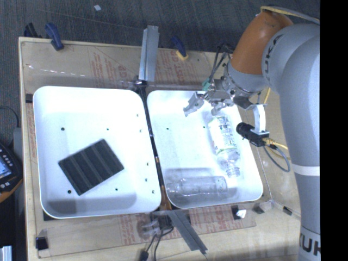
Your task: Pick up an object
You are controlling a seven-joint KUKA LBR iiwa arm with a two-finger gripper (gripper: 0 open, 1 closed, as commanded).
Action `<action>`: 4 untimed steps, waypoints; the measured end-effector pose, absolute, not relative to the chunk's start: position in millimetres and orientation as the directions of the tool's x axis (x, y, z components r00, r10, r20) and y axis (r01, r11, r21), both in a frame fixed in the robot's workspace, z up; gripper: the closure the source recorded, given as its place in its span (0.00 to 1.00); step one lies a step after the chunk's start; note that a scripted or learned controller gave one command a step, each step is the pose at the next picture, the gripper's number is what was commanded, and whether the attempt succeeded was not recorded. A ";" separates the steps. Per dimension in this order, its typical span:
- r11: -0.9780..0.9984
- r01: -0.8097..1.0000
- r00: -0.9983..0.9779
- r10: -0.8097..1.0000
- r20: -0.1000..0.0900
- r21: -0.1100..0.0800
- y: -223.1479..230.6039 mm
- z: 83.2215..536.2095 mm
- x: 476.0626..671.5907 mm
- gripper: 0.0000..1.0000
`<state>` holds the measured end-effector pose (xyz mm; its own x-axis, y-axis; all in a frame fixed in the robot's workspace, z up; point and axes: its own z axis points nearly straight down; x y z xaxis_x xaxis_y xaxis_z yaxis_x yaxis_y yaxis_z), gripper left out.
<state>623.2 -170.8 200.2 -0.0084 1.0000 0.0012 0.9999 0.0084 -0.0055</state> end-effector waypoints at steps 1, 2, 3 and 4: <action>-0.050 0.999 0.050 0.999 0.000 -0.005 -210.3 143.2 592.2 0.00; 0.183 0.983 -0.183 0.983 -0.001 0.001 -207.6 223.1 553.8 0.00; 0.189 0.982 -0.189 0.982 0.002 -0.004 -209.3 179.5 579.2 0.00; 0.060 0.998 -0.060 0.998 0.003 -0.006 -210.9 173.6 563.3 0.00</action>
